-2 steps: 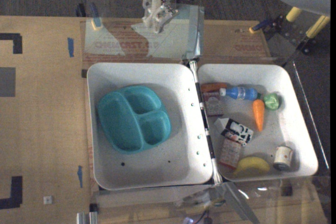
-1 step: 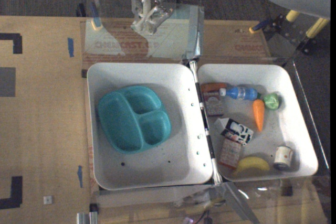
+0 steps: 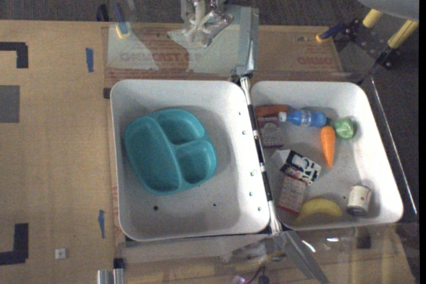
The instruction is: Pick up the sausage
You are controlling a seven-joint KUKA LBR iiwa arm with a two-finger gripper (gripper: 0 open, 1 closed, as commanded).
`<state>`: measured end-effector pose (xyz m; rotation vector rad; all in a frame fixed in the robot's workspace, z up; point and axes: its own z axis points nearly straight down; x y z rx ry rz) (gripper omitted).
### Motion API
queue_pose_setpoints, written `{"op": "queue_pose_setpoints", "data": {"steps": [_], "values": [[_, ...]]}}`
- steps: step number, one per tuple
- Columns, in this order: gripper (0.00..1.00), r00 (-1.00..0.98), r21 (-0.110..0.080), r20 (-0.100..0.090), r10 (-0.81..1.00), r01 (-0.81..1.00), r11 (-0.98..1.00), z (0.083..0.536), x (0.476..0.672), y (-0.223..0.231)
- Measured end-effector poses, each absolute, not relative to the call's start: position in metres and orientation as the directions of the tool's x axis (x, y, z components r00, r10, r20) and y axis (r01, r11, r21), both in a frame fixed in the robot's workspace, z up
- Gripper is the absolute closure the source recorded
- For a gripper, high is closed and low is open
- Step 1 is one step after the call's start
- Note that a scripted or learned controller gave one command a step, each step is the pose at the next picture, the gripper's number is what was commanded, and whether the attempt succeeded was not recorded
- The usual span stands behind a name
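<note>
The left bin (image 3: pixel 126 209) held a teal divided plate (image 3: pixel 170 149) lying flat, toward its left side. Above that bin, over the cardboard-covered surface (image 3: pixel 53 143), the gripper (image 3: pixel 202 22) hung well apart from both bins; whether its fingers were spread or pressed together could not be told. In the right bin (image 3: pixel 379 143), the sausage (image 3: pixel 271 110) lay at the upper left corner, just beside a water bottle (image 3: pixel 303 118). Further right sat a carrot (image 3: pixel 327 145) and a green item (image 3: pixel 345 128). Along the bottom lay a banana (image 3: pixel 318 209) and a small can (image 3: pixel 359 199).
</note>
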<state>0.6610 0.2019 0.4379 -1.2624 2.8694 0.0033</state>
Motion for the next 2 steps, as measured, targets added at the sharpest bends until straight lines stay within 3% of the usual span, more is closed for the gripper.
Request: {"op": "queue_pose_setpoints", "data": {"steps": [1,2], "values": [[1.0,-0.472,-0.002,-0.006,-0.882,-0.882,0.472,0.343,0.617,0.215],[1.0,-0.868,-0.001,-0.011,-0.497,-0.497,0.868,0.438,0.623,0.192]]}}
